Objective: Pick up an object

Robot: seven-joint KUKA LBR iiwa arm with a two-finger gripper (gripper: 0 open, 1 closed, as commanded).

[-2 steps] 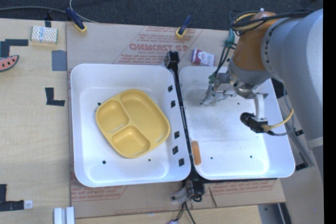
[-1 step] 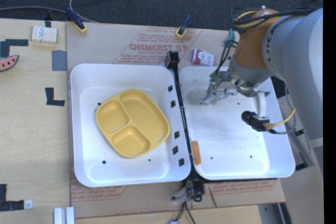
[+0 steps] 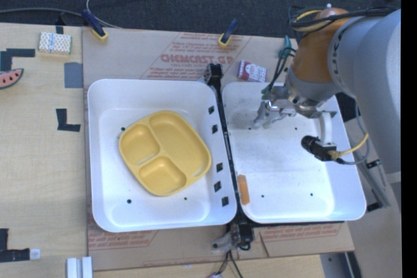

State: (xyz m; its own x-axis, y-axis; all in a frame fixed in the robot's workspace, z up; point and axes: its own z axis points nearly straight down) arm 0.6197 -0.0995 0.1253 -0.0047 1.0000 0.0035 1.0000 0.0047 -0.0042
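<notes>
Counting two bins [image 3: 104, 205]: one yellow tray [image 3: 164, 152] left, one orange stick [image 3: 243, 189] right; gripper [image 3: 266, 115] state unclear.

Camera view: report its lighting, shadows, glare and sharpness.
In the camera view, lighting is even and soft; the right bin is washed out, nearly featureless white; the yellow tray casts only a faint shadow in the left bin; the gripper looks slightly blurred, the cardboard lettering soft.
</notes>
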